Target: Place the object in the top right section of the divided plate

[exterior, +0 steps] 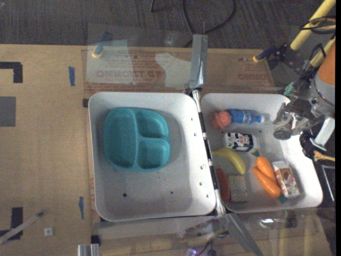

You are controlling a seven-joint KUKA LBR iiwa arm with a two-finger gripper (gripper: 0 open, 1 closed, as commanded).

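A teal divided plate [136,138] lies in the left bin [154,196], toward its upper left, with one long section on the left and two smaller ones on the right. The right bin [309,193] holds several toy foods: a blue bottle [244,117], a pinkish-orange round item [221,120], a black-and-white carton [238,141], a yellow banana [230,159], two orange carrots [265,175], a small juice box [286,179], a red sausage [222,184] and a tan sponge-like block [238,188]. My gripper [286,126] hangs over the right bin's upper right part, apart from the objects.
A metal divider [198,63] runs between the bins toward the back. Clear plastic sheets and blue tape marks lie on the cardboard bench. Yellow-handled clamps [311,23] and cables crowd the upper right beside the arm [325,84].
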